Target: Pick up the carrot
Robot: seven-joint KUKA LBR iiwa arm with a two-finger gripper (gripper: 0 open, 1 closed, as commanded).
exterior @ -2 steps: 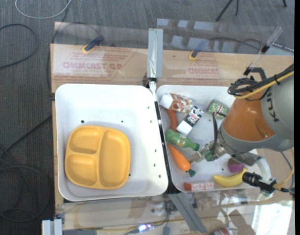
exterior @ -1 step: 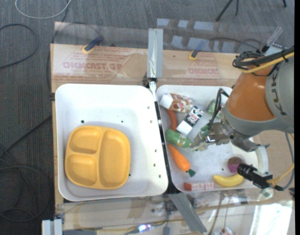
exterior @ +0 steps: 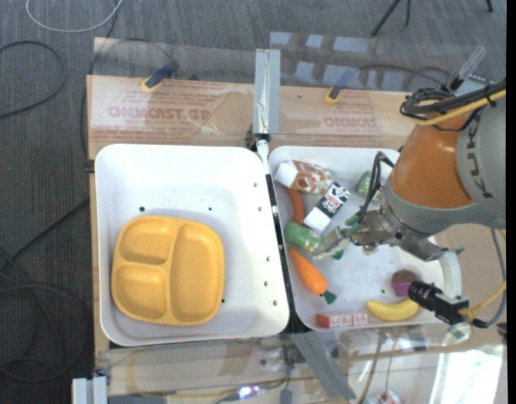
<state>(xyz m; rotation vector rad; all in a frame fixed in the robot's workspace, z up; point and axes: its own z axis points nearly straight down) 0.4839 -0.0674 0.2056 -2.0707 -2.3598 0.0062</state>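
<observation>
Fingers of the gripper [exterior: 342,241] sat low in the right bin [exterior: 359,297], just right of centre frame, but I could not tell from the overhead shot whether they were spread or closed; nothing was visibly held between them. Just left of the tips lay a green object [exterior: 301,236], and above that a black-and-white carton [exterior: 325,205] and a small printed packet [exterior: 306,176]. The carrot [exterior: 309,276] lay below and left of the gripper, close to the bin's left wall, orange body slanting down to a green tip, apart from the fingers. A banana [exterior: 392,310] rested near the lower edge of the bin. The left bin [exterior: 156,162] held a yellow divided plate [exterior: 167,269]. I judged the pick not yet made: the arm was near, the grasp and lift remained.
</observation>
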